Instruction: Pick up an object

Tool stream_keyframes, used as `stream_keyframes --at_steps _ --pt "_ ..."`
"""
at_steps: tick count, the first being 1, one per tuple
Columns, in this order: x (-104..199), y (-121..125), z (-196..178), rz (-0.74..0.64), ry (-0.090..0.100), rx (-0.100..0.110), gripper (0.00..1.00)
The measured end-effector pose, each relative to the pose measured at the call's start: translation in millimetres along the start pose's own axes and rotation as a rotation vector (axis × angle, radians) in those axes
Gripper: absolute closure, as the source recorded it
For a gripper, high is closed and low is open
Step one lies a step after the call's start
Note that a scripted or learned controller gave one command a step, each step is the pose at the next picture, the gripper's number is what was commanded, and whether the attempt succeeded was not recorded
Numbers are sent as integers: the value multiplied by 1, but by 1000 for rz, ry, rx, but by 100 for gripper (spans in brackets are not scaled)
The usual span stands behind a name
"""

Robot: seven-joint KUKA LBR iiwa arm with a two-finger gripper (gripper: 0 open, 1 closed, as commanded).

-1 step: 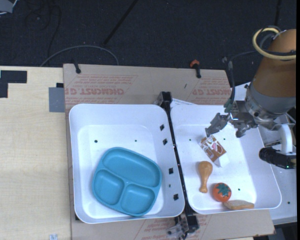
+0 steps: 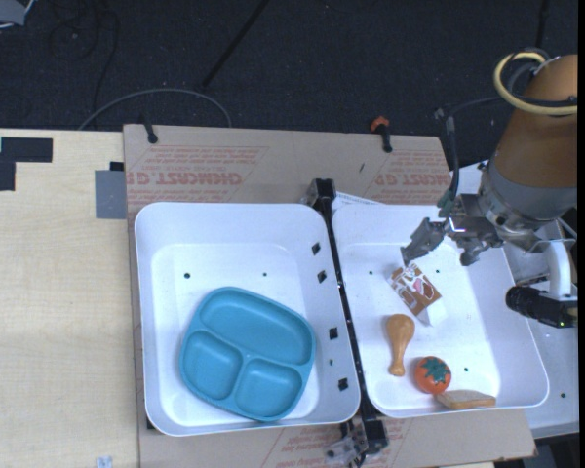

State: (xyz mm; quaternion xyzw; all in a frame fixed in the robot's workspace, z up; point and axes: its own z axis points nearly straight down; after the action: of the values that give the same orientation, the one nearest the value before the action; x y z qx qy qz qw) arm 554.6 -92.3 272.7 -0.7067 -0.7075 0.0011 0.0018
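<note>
Camera view showed the task at an early stage, with no object lifted. The jaws [image 2: 431,239] hung over the upper part of the right bin [image 2: 526,359], and nothing could be seen between them; whether they stood apart or together could not be determined from this angle. Every candidate object rested on the bin floor. A small brown and white packet [image 2: 415,291] lay just below the jaws and was the nearest item, though whether it touched them could not be determined. A toy drumstick [image 2: 399,340] lay further below the jaws, beyond the packet. A red and orange ball-shaped toy [image 2: 432,373] and a tan flat piece [image 2: 465,399] sat near the bin's lower edge, well apart from the jaws. A blue divided tray [image 2: 246,352] occupied the left bin [image 2: 166,252], well away on the far side of the divider from the jaws. By this evidence the approach was arguably under way, with the packet the likely target; closing on an object, securing it and raising it clear of the bin all remained outstanding.
</note>
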Motion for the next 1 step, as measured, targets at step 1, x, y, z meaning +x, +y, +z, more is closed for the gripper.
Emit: stream_keyframes --at_steps 1 --pt "-7 -5 59 2 1 6 0"
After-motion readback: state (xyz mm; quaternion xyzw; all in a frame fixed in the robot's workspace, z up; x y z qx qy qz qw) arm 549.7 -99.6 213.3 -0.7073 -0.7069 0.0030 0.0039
